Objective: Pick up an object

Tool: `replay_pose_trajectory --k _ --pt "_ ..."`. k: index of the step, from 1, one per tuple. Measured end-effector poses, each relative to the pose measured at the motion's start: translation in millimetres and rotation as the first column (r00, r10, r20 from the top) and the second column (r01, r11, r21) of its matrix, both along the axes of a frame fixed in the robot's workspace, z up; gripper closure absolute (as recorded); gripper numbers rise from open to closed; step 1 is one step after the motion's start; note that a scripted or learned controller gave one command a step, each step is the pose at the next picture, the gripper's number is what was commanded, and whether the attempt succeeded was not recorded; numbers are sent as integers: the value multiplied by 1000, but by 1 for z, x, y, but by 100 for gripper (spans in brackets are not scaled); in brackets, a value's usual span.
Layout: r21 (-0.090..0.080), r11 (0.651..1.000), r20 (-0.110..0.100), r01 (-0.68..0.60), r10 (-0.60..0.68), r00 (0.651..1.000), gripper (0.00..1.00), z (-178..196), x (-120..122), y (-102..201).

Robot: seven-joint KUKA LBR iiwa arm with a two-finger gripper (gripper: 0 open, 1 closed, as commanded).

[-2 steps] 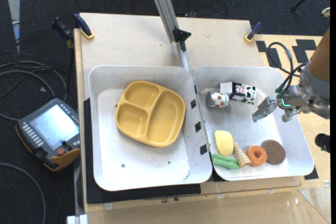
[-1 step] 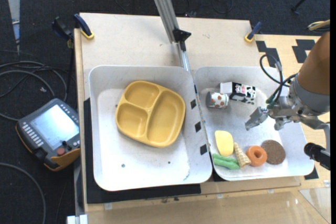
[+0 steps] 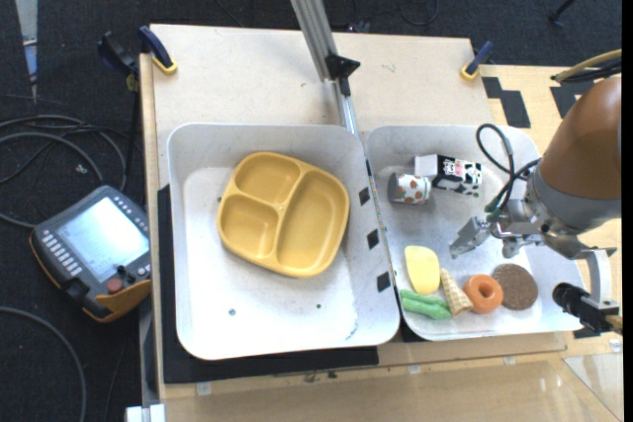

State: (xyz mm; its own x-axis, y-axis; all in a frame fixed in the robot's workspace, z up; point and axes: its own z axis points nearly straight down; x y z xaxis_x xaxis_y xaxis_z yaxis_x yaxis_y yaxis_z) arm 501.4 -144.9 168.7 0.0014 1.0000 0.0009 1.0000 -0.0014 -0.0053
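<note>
**A:** Where's your claw [image 3: 473, 237] at? Looks like it's hovering in the right white plastic bin [image 3: 391, 148], holding nothing. Can't tell if it's spread or pressed together.

**B:** So you're at the approach step?

**A:** I'd say so. The orange ring-shaped donut toy [image 3: 484, 293] sits just below the claw, with the brown round cookie [image 3: 515, 286] beside it. You'd need to line up and drop.
</note>
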Motion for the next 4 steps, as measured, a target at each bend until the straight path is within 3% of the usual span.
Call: replay_pose_trajectory --k 1,2,4 --pt "1 1000 -1 -1 1 1000 0 -64 -1 2" --pt "-1 1000 6 -1 1 1000 100 -50 1 1" --pt "-3 1000 13 -5 5 1000 100 75 2 -3"
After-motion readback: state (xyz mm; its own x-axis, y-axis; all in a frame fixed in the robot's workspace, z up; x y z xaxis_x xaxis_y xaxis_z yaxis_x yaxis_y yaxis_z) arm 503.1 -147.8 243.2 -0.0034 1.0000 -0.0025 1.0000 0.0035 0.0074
